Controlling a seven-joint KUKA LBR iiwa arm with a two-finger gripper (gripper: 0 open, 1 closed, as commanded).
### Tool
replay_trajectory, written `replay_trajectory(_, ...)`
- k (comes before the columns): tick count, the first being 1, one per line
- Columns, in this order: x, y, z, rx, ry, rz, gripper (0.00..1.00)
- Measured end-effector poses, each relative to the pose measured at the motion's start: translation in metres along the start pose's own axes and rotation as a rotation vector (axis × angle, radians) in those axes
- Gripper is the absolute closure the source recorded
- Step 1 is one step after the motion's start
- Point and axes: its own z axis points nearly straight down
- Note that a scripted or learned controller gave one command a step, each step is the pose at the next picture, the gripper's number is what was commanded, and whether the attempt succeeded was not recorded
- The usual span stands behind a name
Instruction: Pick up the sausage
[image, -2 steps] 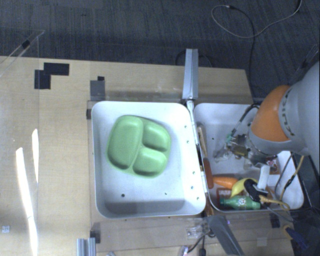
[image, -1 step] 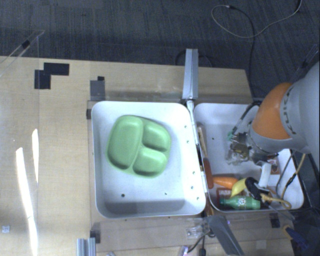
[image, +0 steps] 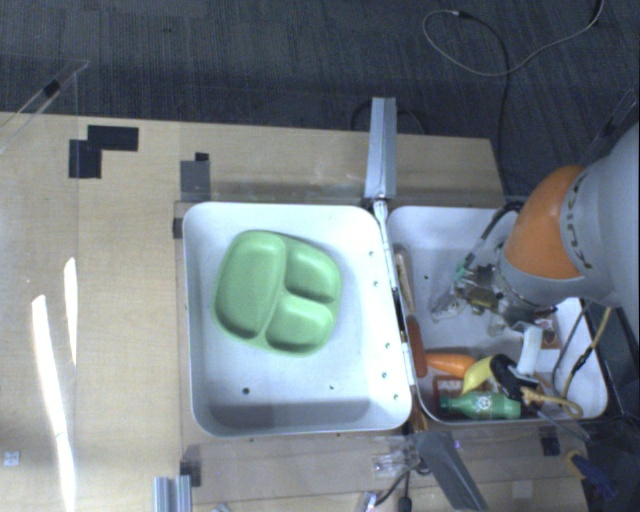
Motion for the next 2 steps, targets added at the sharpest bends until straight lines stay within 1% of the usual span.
replay_trajectory(1,0.001,-0.032,0.007,-0.01,-0.002,-0.037,0.0)
replay_trajectory(2,0.011,0.017,0.009,-0.002,-0.002,-0.067,0.0)
